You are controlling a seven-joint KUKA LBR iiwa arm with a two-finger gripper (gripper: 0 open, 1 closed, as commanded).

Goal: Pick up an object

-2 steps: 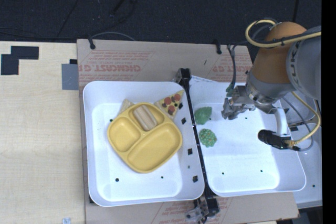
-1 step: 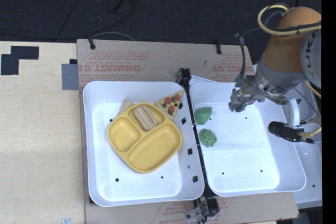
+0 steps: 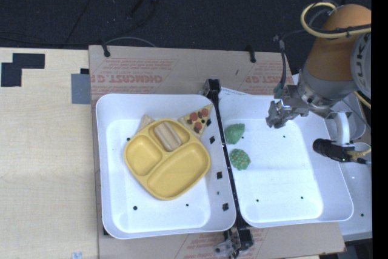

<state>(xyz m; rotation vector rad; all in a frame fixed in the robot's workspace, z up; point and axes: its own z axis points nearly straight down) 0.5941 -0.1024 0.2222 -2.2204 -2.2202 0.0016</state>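
Two shallow white bins sit side by side on a cardboard sheet (image 3: pixel 182 73) laid over the desk (image 3: pixel 42 154).

The left bin (image 3: pixel 115 191) holds a yellow divided plate (image 3: pixel 173 170), tilted in the view, with a tan hot-dog bun (image 3: pixel 167 135) lying in its upper compartment. Just past the plate's upper right edge, a pizza slice (image 3: pixel 199 119) lies against the bin's right wall.

The right bin (image 3: pixel 291 191) holds two green things near its left wall — a smooth leaf-like piece (image 3: pixel 234 131) and, just below it and apart from it, a bumpy round piece (image 3: pixel 239 158).

The arm (image 3: pixel 333 63) comes in from the right with its orange band uppermost. The gripper (image 3: pixel 276 116) hangs over the upper part of the right bin, well to the right of the green pieces and touching neither. Nothing is between its tips; whether it is open or closed I cannot tell from this angle.
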